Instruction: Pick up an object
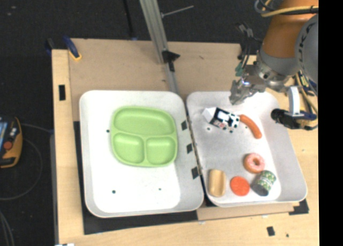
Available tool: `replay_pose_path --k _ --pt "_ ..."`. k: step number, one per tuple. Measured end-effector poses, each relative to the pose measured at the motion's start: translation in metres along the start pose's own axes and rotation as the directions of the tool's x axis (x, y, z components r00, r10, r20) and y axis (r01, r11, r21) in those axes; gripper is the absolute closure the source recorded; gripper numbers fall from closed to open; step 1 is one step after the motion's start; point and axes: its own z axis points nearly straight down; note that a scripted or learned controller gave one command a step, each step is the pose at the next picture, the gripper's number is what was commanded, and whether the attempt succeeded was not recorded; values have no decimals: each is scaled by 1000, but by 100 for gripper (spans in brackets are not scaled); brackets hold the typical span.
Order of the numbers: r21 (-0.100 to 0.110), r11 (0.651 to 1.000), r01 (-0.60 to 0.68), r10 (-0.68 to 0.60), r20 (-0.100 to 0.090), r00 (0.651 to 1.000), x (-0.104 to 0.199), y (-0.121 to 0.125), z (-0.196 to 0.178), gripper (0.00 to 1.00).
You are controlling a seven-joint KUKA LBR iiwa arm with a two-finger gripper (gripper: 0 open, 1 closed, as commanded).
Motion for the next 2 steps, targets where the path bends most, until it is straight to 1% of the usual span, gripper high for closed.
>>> replay_pose_path --k 1,2 --pt "0 1000 1 -1 -1 1000 55 -14 4 100" --pt "-3 1000 2 -2 -1 1000 109 -10 -6 100"
